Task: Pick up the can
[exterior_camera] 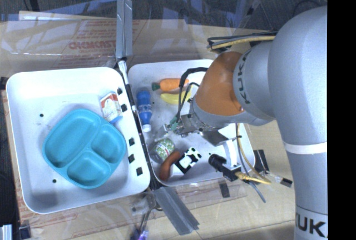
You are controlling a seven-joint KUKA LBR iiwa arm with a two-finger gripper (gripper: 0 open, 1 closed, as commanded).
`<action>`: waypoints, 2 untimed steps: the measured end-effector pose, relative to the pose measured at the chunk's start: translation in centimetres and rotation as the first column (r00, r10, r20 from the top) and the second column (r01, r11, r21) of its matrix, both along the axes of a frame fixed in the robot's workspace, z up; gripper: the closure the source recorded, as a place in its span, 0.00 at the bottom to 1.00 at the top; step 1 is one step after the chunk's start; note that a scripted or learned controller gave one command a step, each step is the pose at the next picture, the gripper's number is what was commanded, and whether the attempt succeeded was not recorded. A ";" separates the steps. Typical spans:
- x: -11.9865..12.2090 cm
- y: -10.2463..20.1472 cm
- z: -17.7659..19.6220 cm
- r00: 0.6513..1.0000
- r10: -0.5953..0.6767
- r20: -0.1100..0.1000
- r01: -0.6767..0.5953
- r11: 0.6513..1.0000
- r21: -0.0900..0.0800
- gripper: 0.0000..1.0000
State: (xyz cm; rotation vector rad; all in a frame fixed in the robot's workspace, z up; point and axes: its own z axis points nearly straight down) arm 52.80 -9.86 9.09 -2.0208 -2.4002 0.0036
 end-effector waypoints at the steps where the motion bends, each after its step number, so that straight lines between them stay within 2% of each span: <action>1: -4.9 0.4 0.2 1.000 0.009 0.011 -0.009 1.000 -0.002 0.00; 2: -5.1 -7.7 3.9 1.000 -0.009 0.004 0.009 1.000 0.000 0.00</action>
